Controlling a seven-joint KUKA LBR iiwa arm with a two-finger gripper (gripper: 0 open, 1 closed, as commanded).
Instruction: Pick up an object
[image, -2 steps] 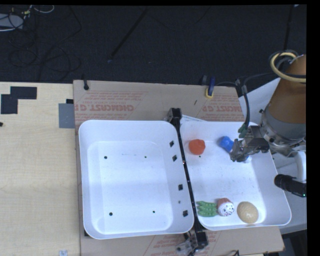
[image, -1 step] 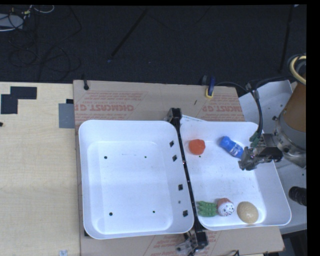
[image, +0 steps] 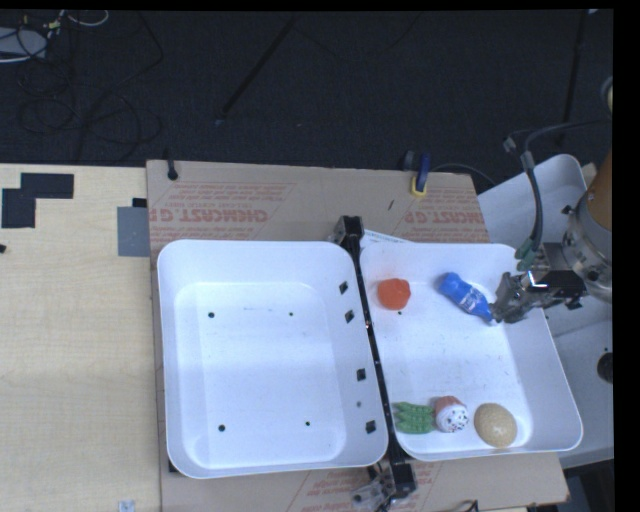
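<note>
Bench: two shallow white bins of smooth, glossy plastic with rounded corners are seen side by side on a brown printed cardboard sheet (image: 300, 200); a black clip strip (image: 362, 340) runs along the seam between them.
Left bin (image: 175, 300): a flat white floor marked by a few small dark dots is shown.
Right bin (image: 560, 400): all the loose objects are held here.
Blue object (image: 464, 295): an elongated, rounded, shiny blue piece, possibly a small bottle, is lying tilted near the bin's right wall in its upper half.
Orange object (image: 394, 293): a small, matte, roughly round orange lump is lying near the divider, well apart from the blue piece.
Green object (image: 412, 417): a flat, lobed, leaf-like green piece is lying at the bin's lower edge.
Red-and-white object (image: 451, 414): a small rounded toy with a red top and a white speckled body is set just beside the green piece.
Egg-shaped object (image: 495, 424): a smooth beige oval is placed just to the right of the toy.
Gripper (image: 508, 298): dark metal fingers are positioned at the right end of the blue piece, over the bin's right wall; whether they are spread or closed, and whether anything is gripped, cannot be told.
Arm: cables are seen looping above the wrist.
</note>
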